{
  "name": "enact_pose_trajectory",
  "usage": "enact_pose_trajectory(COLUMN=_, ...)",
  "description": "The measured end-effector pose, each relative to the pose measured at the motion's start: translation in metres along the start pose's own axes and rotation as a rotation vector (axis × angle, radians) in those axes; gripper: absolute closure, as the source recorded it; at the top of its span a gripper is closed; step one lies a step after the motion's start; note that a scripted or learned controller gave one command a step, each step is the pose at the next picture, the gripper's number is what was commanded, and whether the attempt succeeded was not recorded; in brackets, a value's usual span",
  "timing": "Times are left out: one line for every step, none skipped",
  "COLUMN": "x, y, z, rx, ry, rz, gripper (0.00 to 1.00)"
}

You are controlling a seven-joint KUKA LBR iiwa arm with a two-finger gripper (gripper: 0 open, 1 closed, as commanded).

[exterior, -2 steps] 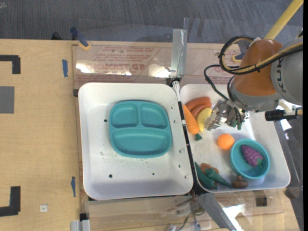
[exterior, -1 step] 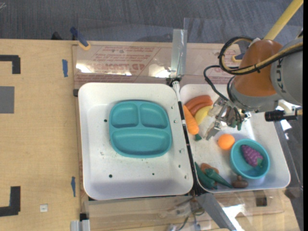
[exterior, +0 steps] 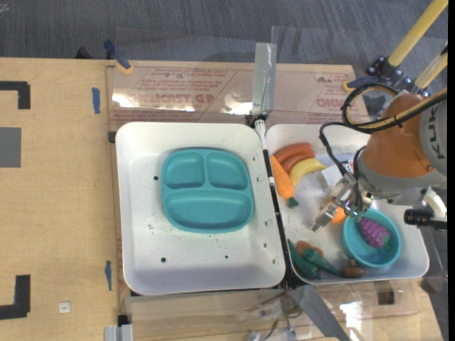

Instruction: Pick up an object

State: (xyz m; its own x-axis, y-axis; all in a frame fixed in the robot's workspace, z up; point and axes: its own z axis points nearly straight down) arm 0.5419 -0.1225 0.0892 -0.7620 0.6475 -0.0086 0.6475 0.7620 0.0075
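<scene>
My gripper (exterior: 333, 212) hangs low over the middle of the right bin (exterior: 419, 265), just left of a blue bowl (exterior: 355, 247) holding purple grapes (exterior: 373, 231). A small orange piece (exterior: 340, 216) shows right at the gripper, between it and the bowl's rim; I cannot tell whether it is held. At the bin's left side lie an orange carrot (exterior: 283, 180), a yellow banana (exterior: 307, 168) and an orange-red curved piece (exterior: 295, 151). A green toy (exterior: 313, 260) and a brown item (exterior: 352, 268) rest near the front edge.
The left bin (exterior: 135, 212) bears a teal divided plate (exterior: 207, 190). A divider wall (exterior: 274, 204) separates the two bins. The grey and orange arm (exterior: 398, 148) with black cables reaches in from the right. Wooden bench surface (exterior: 50, 190) lies to the left.
</scene>
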Motion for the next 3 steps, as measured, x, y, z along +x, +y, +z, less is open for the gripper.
enact_pose_trajectory(x=-0.002, y=0.003, z=-0.013, rx=-0.005, ry=-0.009, rz=-0.004, gripper=1.0)
enact_pose_trajectory(x=0.033, y=0.057, z=-0.159, rx=-0.003, ry=-0.004, rz=0.04, gripper=1.0)
enact_pose_trajectory(x=0.033, y=0.056, z=-0.166, rx=0.001, ry=-0.003, rz=0.039, gripper=1.0)
